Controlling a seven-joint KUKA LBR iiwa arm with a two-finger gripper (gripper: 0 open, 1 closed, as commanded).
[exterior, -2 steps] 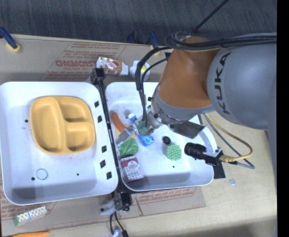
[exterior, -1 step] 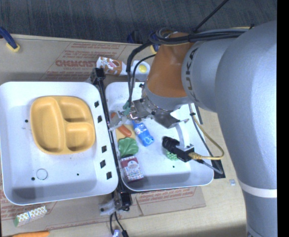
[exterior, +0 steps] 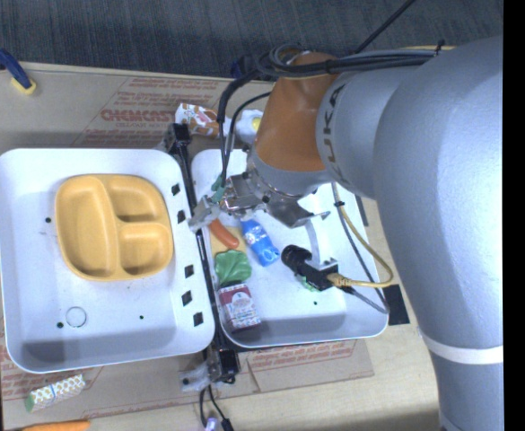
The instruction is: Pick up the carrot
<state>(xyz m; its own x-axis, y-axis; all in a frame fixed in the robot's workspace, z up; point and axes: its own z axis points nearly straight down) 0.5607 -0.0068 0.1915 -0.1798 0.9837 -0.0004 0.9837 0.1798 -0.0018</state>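
Observation:
The carrot (exterior: pixel 225 233) is a small orange piece lying near the left wall of the right bin (exterior: pixel 361 317). The gripper (exterior: pixel 211 208) hangs just above and to the upper left of it, low over the bin, close to the wall between the two bins. The carrot lies on the bin floor, and its upper end sits right under the gripper. The arm's grey body and orange band cover the upper part of the right bin.
A blue bottle (exterior: pixel 259 243) lies right of the carrot. A green leafy item (exterior: pixel 232 265) and a red can (exterior: pixel 238 306) lie below it. A black cabled part (exterior: pixel 300 261) hangs over the bin's middle. The left bin (exterior: pixel 20 268) holds a yellow divided tray (exterior: pixel 114 225).

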